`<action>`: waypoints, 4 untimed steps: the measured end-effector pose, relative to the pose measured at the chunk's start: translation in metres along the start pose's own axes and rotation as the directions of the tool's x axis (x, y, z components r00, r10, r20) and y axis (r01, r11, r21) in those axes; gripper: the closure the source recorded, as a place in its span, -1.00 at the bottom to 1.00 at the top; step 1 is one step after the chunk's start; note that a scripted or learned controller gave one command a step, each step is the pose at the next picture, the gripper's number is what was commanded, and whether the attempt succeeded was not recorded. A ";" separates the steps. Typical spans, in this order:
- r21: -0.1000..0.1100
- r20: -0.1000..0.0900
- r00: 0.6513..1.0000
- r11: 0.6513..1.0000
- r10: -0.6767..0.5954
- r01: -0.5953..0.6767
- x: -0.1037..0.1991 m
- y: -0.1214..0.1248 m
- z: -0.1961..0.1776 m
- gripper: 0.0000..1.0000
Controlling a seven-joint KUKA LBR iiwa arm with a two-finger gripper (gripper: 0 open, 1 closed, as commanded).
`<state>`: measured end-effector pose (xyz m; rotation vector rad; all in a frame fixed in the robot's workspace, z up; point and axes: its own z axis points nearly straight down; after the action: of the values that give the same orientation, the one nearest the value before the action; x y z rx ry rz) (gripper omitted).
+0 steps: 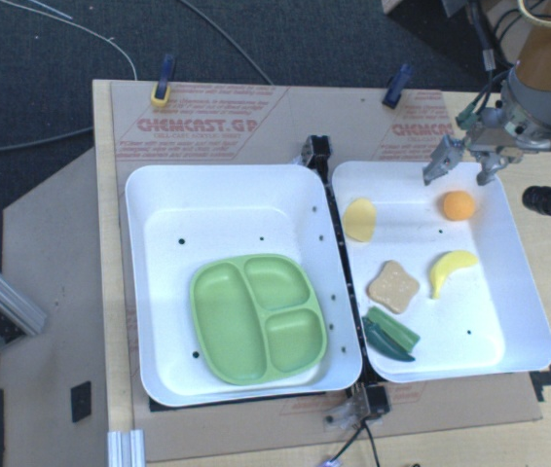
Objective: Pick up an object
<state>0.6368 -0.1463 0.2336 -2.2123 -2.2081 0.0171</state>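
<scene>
A dark carpet with thin cables lay behind the bench, and on the bench a brown board printed with red letters carried two shallow white bins side by side. Two clamps held the far edge of the board, one blue and yellow clamp on the left and one blue clamp more to the right.

The left bin contained a green divided plate with three compartments, lying flat in the near half of the bin.

The right bin contained five small things. A pale yellow round piece lay near its left wall. Below it were a toast slice and, near the front left corner, a green vegetable. A yellow banana lay in the middle, well apart from the toast. An orange ball lay near the far right side.

The gripper hung above the far edge of the right bin, with the grey arm coming from the right. Its two fingers were spread apart and nothing was between them. The orange ball lay just beside and below the fingers, a little toward the near side, not touching them.
</scene>
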 end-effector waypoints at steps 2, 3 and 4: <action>-0.006 0.001 1.000 1.000 -0.002 0.002 0.001 0.004 0.040 -1.00; -0.006 0.001 1.000 1.000 -0.003 0.003 0.009 0.005 0.091 -1.00; -0.005 0.001 1.000 1.000 -0.002 0.002 0.010 0.004 0.149 -1.00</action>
<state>0.6381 -0.1358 0.0850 -2.2123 -2.2135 0.0122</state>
